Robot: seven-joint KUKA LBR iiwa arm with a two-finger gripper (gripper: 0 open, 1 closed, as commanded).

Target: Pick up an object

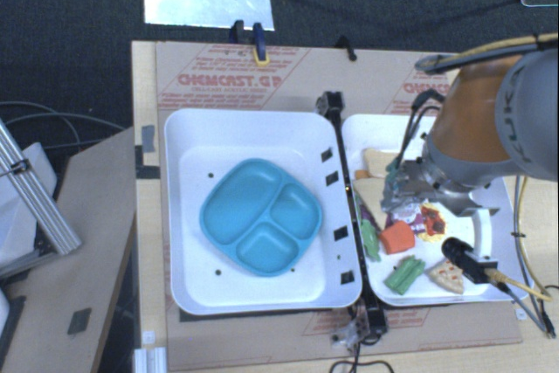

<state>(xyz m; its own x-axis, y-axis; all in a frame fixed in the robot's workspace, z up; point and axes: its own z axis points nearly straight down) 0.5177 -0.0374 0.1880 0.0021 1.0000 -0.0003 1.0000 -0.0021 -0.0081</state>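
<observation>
Two white bins lie before us. We see a blue divided plate (261,215) mid-floor in the left bin (188,188). Near the right bin's (367,131) front edge sit an orange block (397,238) and green piece (403,275). Above them hangs the gripper (403,198); its state we cannot tell.

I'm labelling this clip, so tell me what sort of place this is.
Probably a robotics lab test bench, not a kitchen. A grey arm reaches over two white bins clamped on a board; one holds a blue divided plate, the other toy food such as an orange block.
</observation>
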